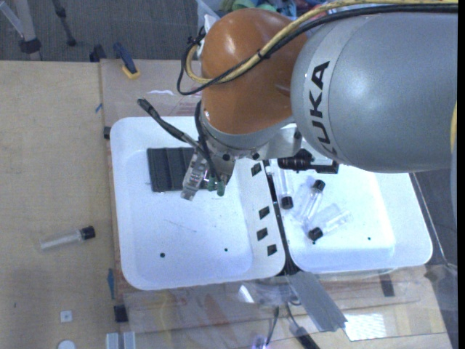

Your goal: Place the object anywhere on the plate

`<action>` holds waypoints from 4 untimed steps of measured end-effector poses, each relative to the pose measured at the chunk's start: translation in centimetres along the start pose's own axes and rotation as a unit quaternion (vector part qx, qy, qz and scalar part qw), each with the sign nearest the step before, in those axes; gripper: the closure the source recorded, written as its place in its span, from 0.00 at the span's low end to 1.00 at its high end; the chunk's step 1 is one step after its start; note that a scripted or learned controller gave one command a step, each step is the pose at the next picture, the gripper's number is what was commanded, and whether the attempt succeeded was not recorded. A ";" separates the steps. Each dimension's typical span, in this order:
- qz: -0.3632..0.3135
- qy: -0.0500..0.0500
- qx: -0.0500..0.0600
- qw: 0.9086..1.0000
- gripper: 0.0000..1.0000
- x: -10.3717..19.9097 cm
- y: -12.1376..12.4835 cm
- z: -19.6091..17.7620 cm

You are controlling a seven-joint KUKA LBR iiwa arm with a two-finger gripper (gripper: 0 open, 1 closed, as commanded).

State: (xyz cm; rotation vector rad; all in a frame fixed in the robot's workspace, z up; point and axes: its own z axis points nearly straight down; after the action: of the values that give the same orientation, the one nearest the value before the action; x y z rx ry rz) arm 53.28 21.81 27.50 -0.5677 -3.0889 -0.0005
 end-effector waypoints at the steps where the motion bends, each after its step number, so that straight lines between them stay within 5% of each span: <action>1: 0.070 -0.003 -0.002 0.998 1.00 -4.7 0.1 -14.0; 2: 0.117 -0.001 0.000 0.993 1.00 3.9 -0.7 -6.2; 3: 0.179 -0.002 -0.001 0.984 1.00 -0.4 1.0 -16.1; 4: 0.202 0.000 0.000 0.979 1.00 4.2 -2.3 1.9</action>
State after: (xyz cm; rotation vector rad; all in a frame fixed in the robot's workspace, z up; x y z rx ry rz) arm 48.51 21.21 25.62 -1.1797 -2.9107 0.0002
